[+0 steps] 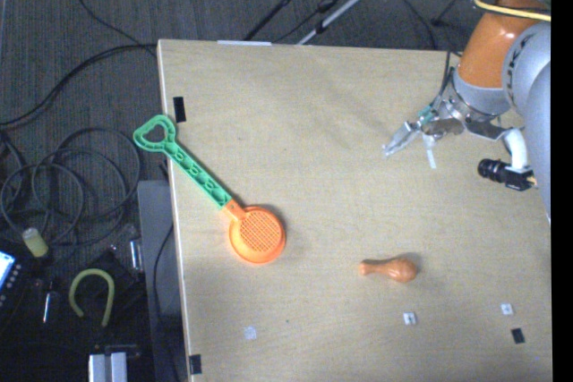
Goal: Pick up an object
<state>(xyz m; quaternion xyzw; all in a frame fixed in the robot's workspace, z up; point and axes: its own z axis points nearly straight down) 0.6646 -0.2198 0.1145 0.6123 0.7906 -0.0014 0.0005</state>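
Tabletop [304, 103]: a tan, flat surface that takes up most of the view; its left edge runs down the picture and its far edge runs across the upper part. Small dark and pale markers sit near its edges and near the lower right corner.
Floor [81, 4]: dark grey carpet to the left of and beyond the tabletop, with black cables looping across it and light stand legs crossing at the top.
Arm [528, 76]: grey, with an orange band above the wrist; it enters from the right edge, over the upper right part of the tabletop.
Strainer [215, 192]: a toy strainer with a green handle and an orange round mesh head. It lies flat on the left part of the tabletop, set diagonally, with the loop end of the handle at the upper left near the tabletop's left edge and the head at the lower right. It is well apart from the hand.
Hand [407, 139]: it points left and slightly down from the wrist, over bare tabletop in the upper right. Its two thin fingers [395, 143] are spread apart, released, with nothing between them.
Orange object [390, 268]: a small pear-shaped piece lying on its side in the lower middle of the tabletop, narrow end to the left. It lies below the hand in the view and well apart from it, to the right of the strainer head.
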